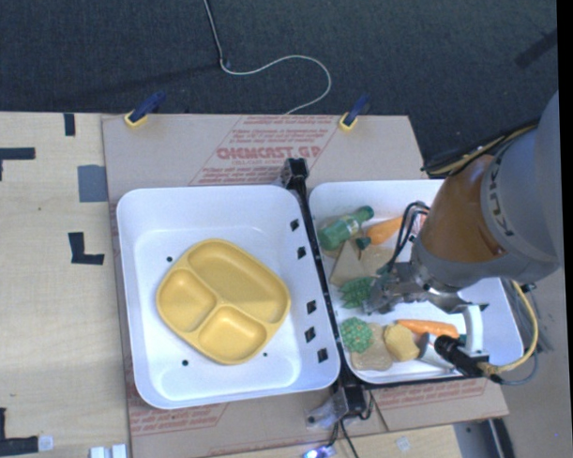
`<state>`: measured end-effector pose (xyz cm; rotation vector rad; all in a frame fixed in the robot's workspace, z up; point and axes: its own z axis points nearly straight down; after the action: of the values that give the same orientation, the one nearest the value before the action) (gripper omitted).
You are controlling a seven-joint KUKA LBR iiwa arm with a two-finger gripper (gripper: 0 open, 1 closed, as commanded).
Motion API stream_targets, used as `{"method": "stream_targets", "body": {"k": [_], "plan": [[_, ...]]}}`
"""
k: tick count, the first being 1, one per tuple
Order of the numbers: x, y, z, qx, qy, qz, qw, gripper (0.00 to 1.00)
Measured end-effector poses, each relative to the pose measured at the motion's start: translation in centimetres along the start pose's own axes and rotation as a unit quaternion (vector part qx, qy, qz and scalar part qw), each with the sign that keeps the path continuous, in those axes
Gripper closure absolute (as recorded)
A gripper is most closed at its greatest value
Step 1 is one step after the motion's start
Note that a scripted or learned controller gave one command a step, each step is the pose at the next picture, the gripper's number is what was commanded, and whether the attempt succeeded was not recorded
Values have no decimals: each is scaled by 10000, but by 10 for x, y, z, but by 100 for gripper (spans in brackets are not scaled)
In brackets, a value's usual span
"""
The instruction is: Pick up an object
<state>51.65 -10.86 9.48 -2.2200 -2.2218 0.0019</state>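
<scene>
Looking down on the bench, we see the arm (492,216) reaching in from the right over the right bin (511,333), its orange band just above the wrist. The gripper (381,300) hangs low in the middle of that bin, and its dark fingers are too blurred against the clutter for us to tell how they stand.

Right at the gripper's tip, on its left side, lies a green leafy piece (356,290); we cannot tell whether the two touch. Below the gripper sits a green ball (356,335), and just right of that a yellow lump (400,342). A carrot (427,327) lies below and to the right of the gripper, just beside the lump. Above the gripper lies a green bottle (344,228), with an orange piece (385,231) to its right, partly hidden by the arm. A tan sheet (348,264) lies between the bottle and the gripper.

Well off to the gripper's left, across the divider, the left bin (143,275) bears a yellow tray (223,300) with three compartments. Both bins rest on a cardboard sheet (265,149), and a thin white cable (281,69) loops over the dark cloth far above.
</scene>
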Motion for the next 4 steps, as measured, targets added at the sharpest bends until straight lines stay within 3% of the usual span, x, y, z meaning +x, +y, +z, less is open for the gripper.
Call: {"method": "stream_targets", "body": {"k": [2,3,4], "plan": [[-3,0,-104,-22,-2,-5,10000,100],[-2,0,-131,-11,1,-4,10000,100],[28,47,-119,-7,2,-17,10000,100]]}}
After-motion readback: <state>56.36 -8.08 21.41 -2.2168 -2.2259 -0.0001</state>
